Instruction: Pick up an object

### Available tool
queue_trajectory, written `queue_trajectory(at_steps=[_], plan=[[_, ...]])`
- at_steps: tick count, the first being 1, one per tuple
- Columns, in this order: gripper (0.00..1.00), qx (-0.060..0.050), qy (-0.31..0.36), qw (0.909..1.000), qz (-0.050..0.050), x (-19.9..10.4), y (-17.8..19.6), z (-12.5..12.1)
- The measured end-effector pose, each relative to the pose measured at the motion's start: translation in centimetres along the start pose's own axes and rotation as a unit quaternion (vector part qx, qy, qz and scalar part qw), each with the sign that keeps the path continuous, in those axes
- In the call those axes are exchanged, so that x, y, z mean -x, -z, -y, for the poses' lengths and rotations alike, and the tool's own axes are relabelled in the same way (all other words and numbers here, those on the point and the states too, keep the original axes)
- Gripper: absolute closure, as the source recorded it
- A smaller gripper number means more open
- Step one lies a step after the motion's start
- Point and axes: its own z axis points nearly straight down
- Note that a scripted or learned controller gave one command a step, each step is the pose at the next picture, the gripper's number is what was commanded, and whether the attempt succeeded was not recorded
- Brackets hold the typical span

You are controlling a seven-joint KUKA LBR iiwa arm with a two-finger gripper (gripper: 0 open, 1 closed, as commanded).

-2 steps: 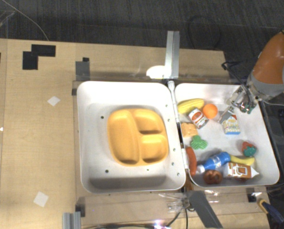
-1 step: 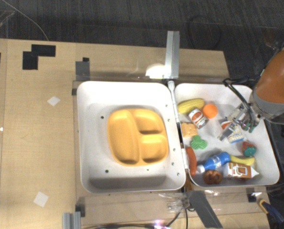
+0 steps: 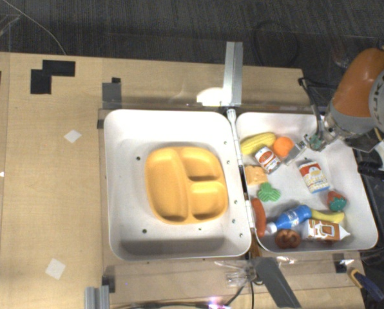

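Carton (image 3: 313, 176) just below jaws

The arm (image 3: 363, 92) reaches in from the right, its hand (image 3: 316, 140) hanging low.

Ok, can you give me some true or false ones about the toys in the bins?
1. The yellow tray sits in the left bin. True.
2. The corn is in the left bin. False: it lies in the right bin, near the top.
3. The blue bottle lies near the banana. True.
4. The gripper is over the left bin. False: it is over the right bin's top edge.
5. The yellow tray is full of toys. False: nothing lies in it.
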Motion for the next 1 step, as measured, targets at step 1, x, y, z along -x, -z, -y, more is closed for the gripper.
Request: queue_trajectory(at_steps=[1], plan=[[0.0,-0.004,-0.012,0.9999,-0.006,3.28,1.39,-1.29]])
